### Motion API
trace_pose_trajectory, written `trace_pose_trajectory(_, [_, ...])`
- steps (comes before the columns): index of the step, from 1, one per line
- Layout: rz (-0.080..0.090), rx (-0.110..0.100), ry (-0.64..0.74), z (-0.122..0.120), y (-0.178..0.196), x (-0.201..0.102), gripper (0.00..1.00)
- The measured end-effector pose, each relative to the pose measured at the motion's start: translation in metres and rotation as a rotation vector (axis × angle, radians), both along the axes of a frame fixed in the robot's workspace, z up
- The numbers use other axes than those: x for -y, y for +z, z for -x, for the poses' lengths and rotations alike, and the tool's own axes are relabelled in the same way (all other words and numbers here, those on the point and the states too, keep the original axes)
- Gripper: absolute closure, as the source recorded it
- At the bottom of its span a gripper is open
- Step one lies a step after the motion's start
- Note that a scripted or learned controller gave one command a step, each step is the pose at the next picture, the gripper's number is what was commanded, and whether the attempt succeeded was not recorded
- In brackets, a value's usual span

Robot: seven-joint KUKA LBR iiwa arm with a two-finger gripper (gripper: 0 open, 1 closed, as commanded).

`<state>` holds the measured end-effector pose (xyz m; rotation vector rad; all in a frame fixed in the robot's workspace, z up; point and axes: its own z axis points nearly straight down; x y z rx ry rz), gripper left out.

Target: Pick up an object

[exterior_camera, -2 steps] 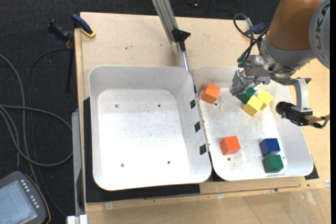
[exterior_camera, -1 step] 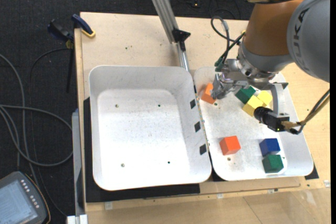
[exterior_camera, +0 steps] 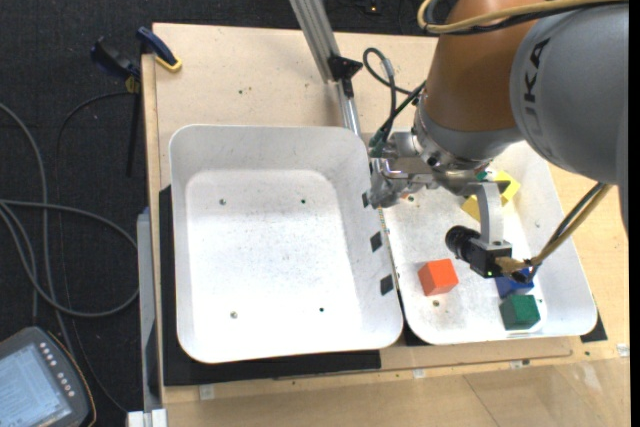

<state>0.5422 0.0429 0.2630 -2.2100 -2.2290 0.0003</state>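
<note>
The right bin holds an orange cube near its front left. A green cube lies at the bin's front, with a blue block just behind it. A yellow piece peeks out from under the arm further back. My gripper hangs at the right bin's left wall, close to the divide between the bins. It is behind and left of the orange cube, apart from it. I see nothing between its tips.
The left bin sits beside the right one. A slanted metal post rises behind the bins. A blue and yellow clamp grips the bench's far left corner. Small black tabs line the divide.
</note>
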Motion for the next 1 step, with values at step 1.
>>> trace_pose_trajectory(1, [0.001, 0.0, -0.001, 0.0088, -0.0139, -0.0442, 1.0])
